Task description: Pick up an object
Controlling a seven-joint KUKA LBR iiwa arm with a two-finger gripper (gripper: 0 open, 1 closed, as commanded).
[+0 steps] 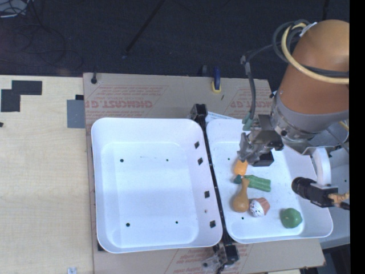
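— Where do we see the tool (246, 154)?
— Low in the right white bin (312, 233), touching a small orange piece (240, 167); whether it grips, we cannot tell. A tan pear-shaped toy (240, 198) lies just below.

Two bins side by side, right bin (319, 227) holding small objects (251, 190), hand (246, 153) above them

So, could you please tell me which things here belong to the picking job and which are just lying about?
For the job:
- gripper
- right bin
- orange piece
- green stick
- tan gourd
- red-and-white ball
- green ball

Lying about:
- left bin
- cardboard sheet
- blue clamp
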